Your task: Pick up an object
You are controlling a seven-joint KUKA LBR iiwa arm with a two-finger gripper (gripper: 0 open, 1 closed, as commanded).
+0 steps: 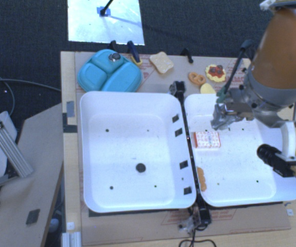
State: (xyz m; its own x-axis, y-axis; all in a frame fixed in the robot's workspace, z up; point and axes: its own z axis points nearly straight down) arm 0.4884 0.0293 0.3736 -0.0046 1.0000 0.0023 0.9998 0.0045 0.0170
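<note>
Flat card and small brown piece in the right bin

A white card with red print [207, 139] lies flat near the right bin's left wall, centre-right of the frame; lower down, a small brown item [202, 178] (too small to identify) rests against that same wall.

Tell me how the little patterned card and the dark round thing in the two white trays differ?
The patterned card is flat, rectangular and pale with red marks; the dark disc is round and plain black. The card lies in the right bin, just below the tool; the disc lies in the left bin, far from the arm. Both are small and rest on the bin floors.
</note>
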